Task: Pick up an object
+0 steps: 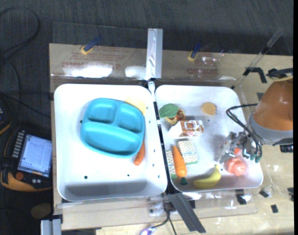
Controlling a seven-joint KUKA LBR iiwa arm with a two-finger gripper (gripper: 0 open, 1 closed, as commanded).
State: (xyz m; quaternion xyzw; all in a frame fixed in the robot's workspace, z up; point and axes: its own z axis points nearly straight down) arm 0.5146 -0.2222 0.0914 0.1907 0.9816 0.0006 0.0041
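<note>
the tool (235,151) hangs low in the right bin (222,93), touching or just above a red tomato (237,167) (its top is partly hidden). if the tool is released or clenched i cannot tell. a banana (207,179) lies left of the tomato.

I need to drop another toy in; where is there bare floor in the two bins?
Left bin: bare along the near and left walls around the blue tray. Right bin: a patch between the orange disc and gripper. Crowded around the carrot and banana.
</note>
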